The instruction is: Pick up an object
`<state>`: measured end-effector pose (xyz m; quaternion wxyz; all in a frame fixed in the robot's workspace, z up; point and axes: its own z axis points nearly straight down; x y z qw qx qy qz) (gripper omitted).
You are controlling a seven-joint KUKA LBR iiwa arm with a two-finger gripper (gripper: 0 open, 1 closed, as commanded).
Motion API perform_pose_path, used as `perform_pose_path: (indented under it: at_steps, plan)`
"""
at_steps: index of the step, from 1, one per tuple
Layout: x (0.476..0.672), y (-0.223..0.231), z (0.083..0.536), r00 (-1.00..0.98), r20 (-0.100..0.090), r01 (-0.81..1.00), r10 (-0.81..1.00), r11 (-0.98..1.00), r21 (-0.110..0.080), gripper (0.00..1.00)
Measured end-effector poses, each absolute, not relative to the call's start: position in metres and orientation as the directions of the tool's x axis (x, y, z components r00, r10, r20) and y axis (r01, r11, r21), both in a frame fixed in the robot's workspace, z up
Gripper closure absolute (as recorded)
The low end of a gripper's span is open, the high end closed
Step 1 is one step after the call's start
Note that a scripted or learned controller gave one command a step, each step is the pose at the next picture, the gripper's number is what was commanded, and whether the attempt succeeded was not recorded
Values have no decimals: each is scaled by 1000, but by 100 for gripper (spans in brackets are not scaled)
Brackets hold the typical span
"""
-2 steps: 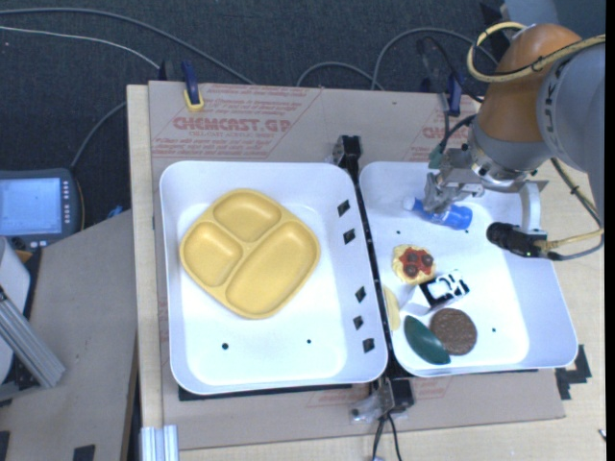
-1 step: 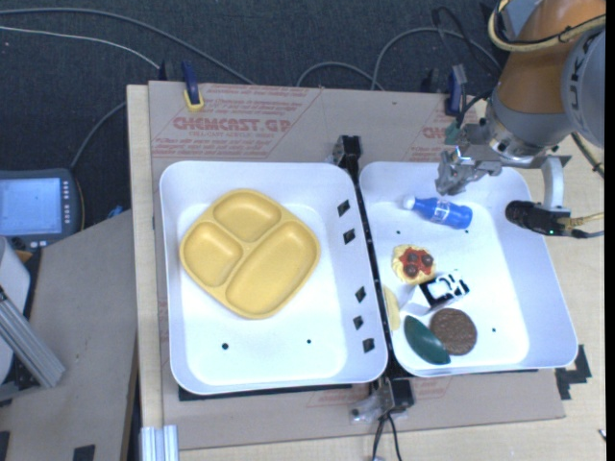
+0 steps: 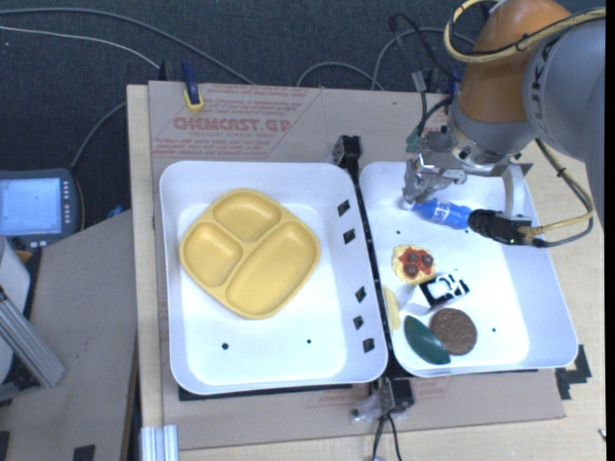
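Looking down, I saw the gripper [image 3: 419,192] low in the right bin [image 3: 538,296], touching a blue bottle [image 3: 444,212]. I couldn't tell its state. A yellow plate [image 3: 250,253] lay in the left bin [image 3: 192,353].

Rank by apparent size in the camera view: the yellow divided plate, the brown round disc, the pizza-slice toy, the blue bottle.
1. yellow divided plate, by far the largest
2. brown round disc
3. pizza-slice toy and blue bottle: these look too close to rank; the pincer partly covers the bottle.

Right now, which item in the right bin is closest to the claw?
The blue bottle, lying just beside the claw near the bin's far end. The pizza toy, brown disc and green piece sit farther toward the near edge.
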<state>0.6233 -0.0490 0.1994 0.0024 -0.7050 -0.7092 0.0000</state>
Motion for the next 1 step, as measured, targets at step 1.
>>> perform_pose_path:
  at_steps: [1]
  plan:
    - [622,1,198,-6,4,1000,1000,6,-3,100]
